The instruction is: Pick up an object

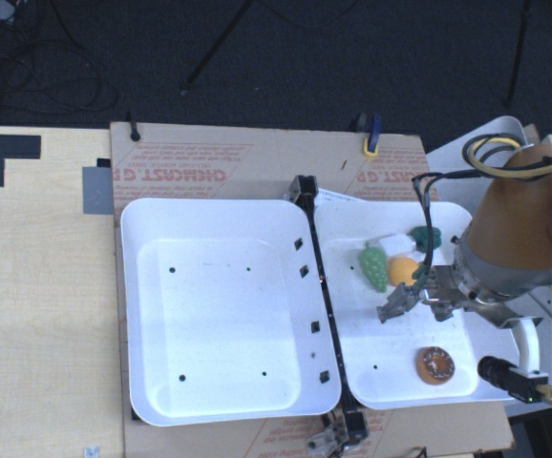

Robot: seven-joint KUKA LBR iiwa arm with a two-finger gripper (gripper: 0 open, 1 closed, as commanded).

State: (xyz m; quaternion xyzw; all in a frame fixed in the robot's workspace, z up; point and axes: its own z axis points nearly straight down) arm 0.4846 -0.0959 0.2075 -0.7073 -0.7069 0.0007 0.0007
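Your gripper (402, 302) hangs low in the right bin (391, 389), fingers spread, pinching nothing; the orange ball (402, 270) sits just beyond, touching the green grapes (374, 265); probably light, smooth, slippery; pinch across its middle.

A broad orange band (517, 213) was seen on the arm (505, 256), with a grey metallic section beneath it at the wrist. Looped yellow and black cables (491, 151) were carried above the band, and a thin black cable was run down its side. The gripper (398, 303) was made of dark grey metal parts.
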